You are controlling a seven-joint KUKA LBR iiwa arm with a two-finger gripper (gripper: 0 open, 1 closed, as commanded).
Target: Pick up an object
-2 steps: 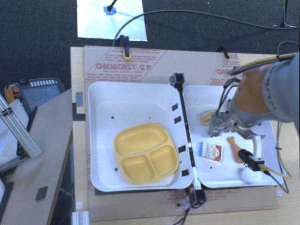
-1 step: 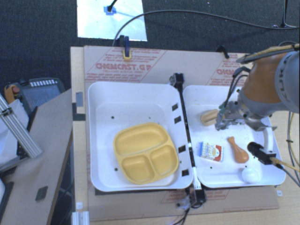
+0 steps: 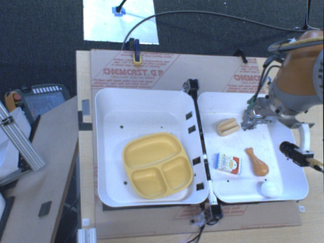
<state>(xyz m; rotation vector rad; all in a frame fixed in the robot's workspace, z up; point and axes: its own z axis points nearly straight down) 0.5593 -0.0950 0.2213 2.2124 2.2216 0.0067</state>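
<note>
The right bin (image 3: 212,101) holds a tan bread roll (image 3: 228,126), a small white and blue carton (image 3: 228,163), an orange drumstick (image 3: 257,162) and a white ball (image 3: 270,189). My gripper (image 3: 250,120) hangs low over the bin's upper right part, just to the right of the roll. Nothing shows between its fingers. The orange band and grey wrist (image 3: 298,75) rise above it at the right.
The left bin (image 3: 109,110) bears a yellow divided plate (image 3: 157,164). A black divider strip (image 3: 199,140) runs between the two bins. A dark cable crosses above the bench. A pendant (image 3: 43,103) lies on a table at the left.
</note>
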